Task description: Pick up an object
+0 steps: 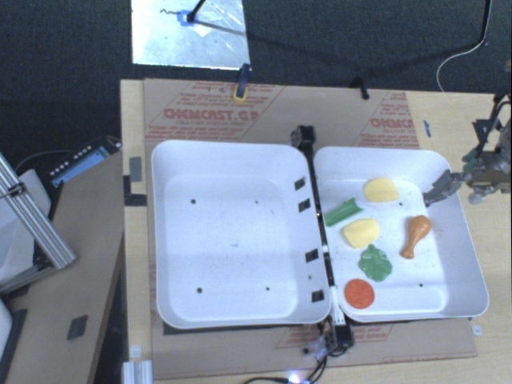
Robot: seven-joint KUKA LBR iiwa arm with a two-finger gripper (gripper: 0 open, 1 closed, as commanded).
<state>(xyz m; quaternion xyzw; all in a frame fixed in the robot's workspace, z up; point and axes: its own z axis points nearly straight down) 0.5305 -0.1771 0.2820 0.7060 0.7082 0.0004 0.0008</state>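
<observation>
White right bin [460, 238] holds an orange drumstick [415, 235]; whether the jaws [445, 186] gape is unclear.

Two bins side by side on desk [384, 118]: left bin [232, 238] beside right bin [468, 278], which holds lemon [381, 190] at rear, pepper [342, 211] & potato [361, 232] mid-left, drumstick [415, 235] to the right, lettuce [374, 262] nearer front, tomato [359, 294] frontmost.

The hand [442, 186] hangs at the right bin's [468, 250] rim, near a drumstick [415, 234].
</observation>
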